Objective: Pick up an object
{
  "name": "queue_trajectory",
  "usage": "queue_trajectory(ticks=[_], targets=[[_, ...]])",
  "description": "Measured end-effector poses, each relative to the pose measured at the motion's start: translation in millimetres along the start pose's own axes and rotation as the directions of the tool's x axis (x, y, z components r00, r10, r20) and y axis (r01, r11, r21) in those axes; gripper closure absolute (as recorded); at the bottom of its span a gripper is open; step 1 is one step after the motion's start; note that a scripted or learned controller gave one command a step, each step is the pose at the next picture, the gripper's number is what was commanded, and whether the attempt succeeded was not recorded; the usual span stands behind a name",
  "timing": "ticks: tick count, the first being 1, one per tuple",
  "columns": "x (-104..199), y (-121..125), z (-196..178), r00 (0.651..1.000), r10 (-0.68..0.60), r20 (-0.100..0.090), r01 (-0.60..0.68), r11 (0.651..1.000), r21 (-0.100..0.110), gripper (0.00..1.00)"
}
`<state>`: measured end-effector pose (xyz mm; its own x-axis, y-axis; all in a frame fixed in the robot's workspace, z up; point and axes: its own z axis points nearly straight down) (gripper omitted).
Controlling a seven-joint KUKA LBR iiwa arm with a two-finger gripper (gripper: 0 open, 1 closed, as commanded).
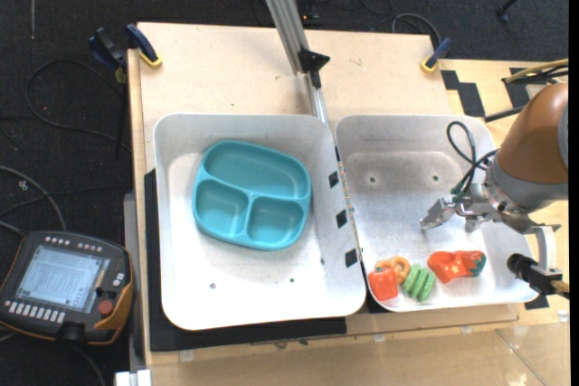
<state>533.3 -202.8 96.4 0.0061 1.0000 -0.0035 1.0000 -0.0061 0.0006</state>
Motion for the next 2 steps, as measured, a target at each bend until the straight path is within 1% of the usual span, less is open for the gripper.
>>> queue_trajectory(ticks=[1, 2], targets=[[114.3, 52.6, 0.7, 1.0, -0.016, -0.007, 0.016, 1.0, -0.003, 0.0], [107.9, 50.6, 0.8, 1.0, -0.006, -0.003, 0.006, 1.0, 0.0, 0.0]])
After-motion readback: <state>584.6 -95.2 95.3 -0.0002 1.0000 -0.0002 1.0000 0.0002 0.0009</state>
